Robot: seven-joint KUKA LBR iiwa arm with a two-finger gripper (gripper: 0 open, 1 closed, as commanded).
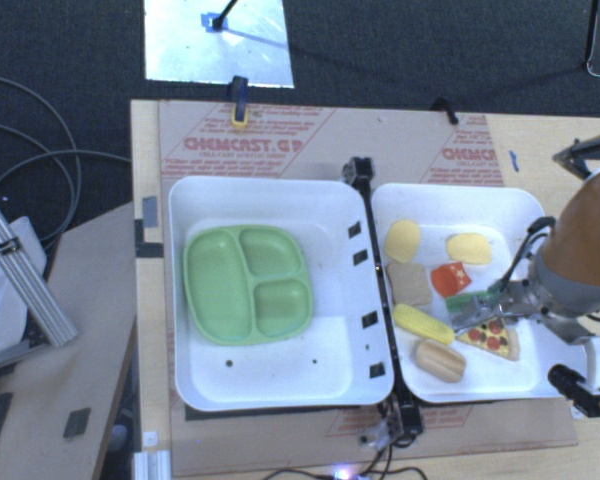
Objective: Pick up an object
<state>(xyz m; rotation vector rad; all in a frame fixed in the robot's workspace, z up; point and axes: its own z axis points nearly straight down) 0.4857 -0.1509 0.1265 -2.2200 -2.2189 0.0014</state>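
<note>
The hand (470, 315) is reaching into the right bin (525, 208) from the right, its metal fingers hanging low over the toys between a red piece (448, 279) and a pizza slice (492, 338); whether it is gripping anything, I cannot tell. The pizza slice is lying flat just beside the fingertips, a tan wedge dotted with red. A small green piece (473, 299) is showing right by the hand. A yellow corn cob (422, 322) is lying slantwise left of the hand, with a smooth brown hot dog bun (439, 360) below it. Two pale yellow rounded pieces (403, 239) (469, 248) are sitting nearer the far wall, and a flat beige slice (412, 285) is lying beneath the left one. In the left bin (230, 193), a glossy green divided plate (248, 283) is resting. Both bins are sitting on the tabletop (310, 138).
</note>
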